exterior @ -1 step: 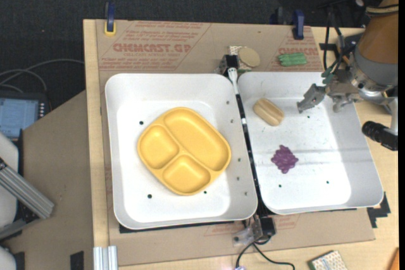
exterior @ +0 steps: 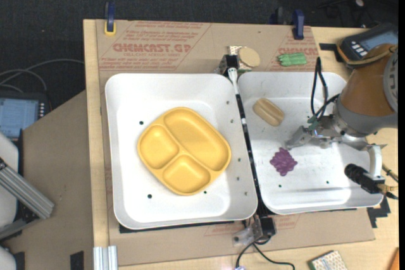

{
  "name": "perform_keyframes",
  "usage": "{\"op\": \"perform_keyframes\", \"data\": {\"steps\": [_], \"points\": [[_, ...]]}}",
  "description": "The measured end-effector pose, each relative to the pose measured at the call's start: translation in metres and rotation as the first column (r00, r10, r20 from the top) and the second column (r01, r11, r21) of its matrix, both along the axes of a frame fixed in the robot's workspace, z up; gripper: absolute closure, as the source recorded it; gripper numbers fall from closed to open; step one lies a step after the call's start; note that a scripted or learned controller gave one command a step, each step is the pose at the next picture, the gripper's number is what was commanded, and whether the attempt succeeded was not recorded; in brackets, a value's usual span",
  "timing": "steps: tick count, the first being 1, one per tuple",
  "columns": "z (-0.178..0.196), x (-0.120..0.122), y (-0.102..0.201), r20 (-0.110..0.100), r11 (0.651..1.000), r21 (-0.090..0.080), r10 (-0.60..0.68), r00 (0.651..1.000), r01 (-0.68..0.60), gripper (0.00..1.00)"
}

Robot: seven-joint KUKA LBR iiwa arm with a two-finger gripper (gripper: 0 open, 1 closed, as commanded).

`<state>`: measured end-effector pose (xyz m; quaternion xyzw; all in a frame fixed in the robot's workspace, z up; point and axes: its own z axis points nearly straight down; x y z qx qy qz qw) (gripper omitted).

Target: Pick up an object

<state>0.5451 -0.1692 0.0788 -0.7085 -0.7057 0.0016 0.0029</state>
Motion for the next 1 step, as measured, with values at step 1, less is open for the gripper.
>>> {"op": "perform_keyframes", "data": {"steps": [1], "points": [[0.0057,0.0162,0.0435,0.008,1.0,-0.003,0.008,1.0,-0.008,0.0]]}}
